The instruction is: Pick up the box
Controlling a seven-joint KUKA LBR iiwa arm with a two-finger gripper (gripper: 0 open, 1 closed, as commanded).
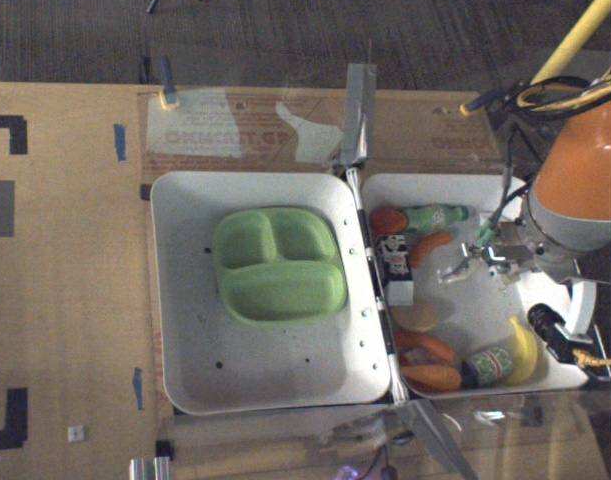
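At the front edge of the right shallow white bin (463, 313) lie two orange carrot-shaped pieces (425, 361), one just behind the other. A green can with a red label (490, 365) lies beside them, and a curved yellow banana (526, 348) touches the can's right side. A little farther back, a tan rounded lump (416, 316) sits near the bin's left wall.

Behind that lump, right against the same wall, is the small white box with dark printing (396, 271). It lies flat on the bin floor, about halfway back. The hand (477, 261) hangs over bare bin floor to the box's right, apart from it. I cannot tell whether the hand is open or closed, and nothing is seen in its grasp. The grey arm with its orange band (580, 173) reaches in from the right.

Level with these, the left shallow white bin (180, 308) holds a light green divided plastic plate (280, 265) with three compartments.

Farther back in the right bin, an orange-red oblong piece (431, 247) lies just beyond the box. A red rounded piece (388, 220) and a green bottle on its side (435, 214) lie by the back wall.

The tan table (65, 298) carries both bins. It bears strips of blue tape (120, 141) and a clear sheet (235, 128) behind the left bin.
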